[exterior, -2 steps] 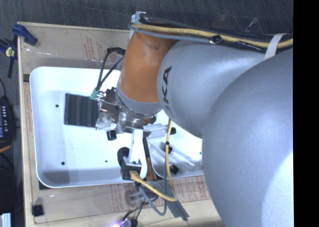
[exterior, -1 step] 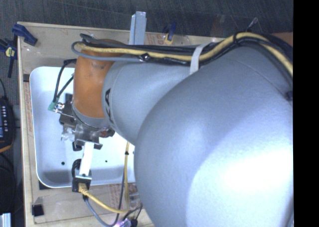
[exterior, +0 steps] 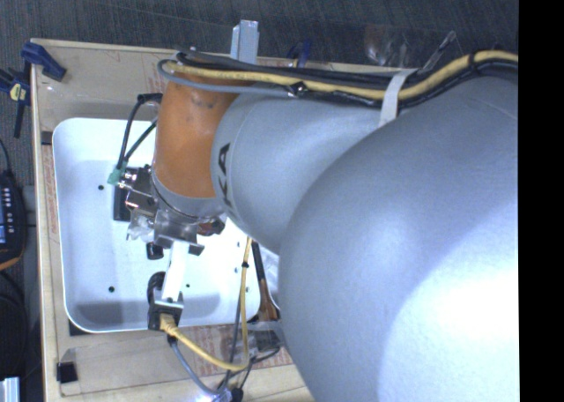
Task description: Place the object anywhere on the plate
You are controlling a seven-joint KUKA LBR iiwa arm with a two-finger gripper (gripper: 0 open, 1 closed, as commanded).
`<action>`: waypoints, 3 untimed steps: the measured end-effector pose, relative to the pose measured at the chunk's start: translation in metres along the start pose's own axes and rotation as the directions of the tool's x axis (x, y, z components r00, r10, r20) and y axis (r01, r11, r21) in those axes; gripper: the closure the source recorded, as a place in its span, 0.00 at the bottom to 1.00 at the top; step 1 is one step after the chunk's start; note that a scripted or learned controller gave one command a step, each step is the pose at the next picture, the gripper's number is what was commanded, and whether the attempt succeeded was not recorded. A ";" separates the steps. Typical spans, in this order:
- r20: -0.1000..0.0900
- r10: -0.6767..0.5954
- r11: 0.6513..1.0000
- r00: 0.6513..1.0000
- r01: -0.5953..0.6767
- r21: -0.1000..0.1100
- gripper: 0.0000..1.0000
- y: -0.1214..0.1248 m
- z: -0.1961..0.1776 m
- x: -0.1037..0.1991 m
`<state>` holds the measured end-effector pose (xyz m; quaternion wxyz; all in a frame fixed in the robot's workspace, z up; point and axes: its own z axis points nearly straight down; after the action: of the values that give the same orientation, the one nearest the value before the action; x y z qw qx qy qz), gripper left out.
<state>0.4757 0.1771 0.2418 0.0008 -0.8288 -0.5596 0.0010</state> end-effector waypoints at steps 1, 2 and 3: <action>0.004 0.253 0.967 0.967 -0.253 0.005 1.00 0.046 0.052 -0.070; 0.003 0.497 0.868 0.868 -0.497 0.003 1.00 0.039 0.073 -0.015; -0.002 0.528 0.850 0.850 -0.528 0.001 1.00 0.086 -0.016 -0.075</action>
<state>0.5281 0.0755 0.2574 0.0012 -0.9505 -0.3108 0.0005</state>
